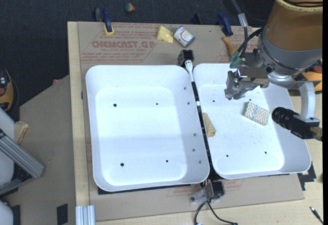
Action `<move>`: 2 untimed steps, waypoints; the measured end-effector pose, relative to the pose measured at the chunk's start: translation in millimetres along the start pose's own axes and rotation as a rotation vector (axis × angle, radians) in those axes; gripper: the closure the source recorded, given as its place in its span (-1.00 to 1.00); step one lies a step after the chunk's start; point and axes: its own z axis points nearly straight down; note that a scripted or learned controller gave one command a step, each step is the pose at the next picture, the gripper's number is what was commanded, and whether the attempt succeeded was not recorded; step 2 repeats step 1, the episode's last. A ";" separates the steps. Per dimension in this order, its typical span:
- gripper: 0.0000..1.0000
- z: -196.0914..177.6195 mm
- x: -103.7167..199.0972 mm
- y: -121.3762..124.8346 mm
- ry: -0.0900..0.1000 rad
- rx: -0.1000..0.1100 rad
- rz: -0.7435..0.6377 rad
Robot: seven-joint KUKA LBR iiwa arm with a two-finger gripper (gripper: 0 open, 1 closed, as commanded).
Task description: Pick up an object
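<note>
Approach step: gripper (237, 90) hovers over right bin (292, 160), holding nothing; finger spacing can't be told. Patterned object (255, 113) lies just beside it, toward the bin's right edge. Next: shift over it, descend.

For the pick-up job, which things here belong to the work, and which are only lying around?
For the job:
- hand, above the right bin
- patterned flat piece in the right bin
- tan piece at that bin's left edge

Lying about:
- left bin
- yellow scrap and small white box on the board behind the bins
- small coloured thing on the floor
</note>
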 end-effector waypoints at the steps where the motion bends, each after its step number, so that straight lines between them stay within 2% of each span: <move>1: 1.00 -125.2 7.7 -20.5 0.002 -0.028 0.000; 2: 1.00 -125.2 7.7 -20.5 0.002 -0.028 0.000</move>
